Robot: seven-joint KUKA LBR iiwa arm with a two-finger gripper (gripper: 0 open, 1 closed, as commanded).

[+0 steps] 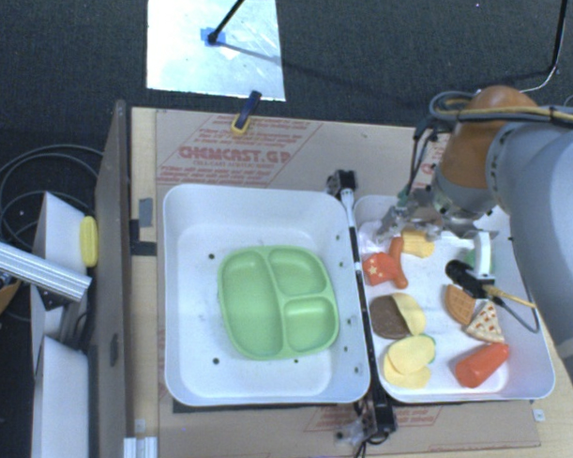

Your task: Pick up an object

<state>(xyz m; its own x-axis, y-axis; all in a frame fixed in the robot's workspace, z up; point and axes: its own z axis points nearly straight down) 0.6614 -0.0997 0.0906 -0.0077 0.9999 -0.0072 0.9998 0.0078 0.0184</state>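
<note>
Even overhead light, white bins bright, soft shadows, slight blur, glare on foil sheet

green divided plate in left bin | cardboard sheet under bins | yellow clip bench edge

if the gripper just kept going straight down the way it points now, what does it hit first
Most likely the small yellow block at the back of the right bin; the gripper hangs almost over it, with the red toy just beside. Height above them is hard to judge from this slanted view.
</note>
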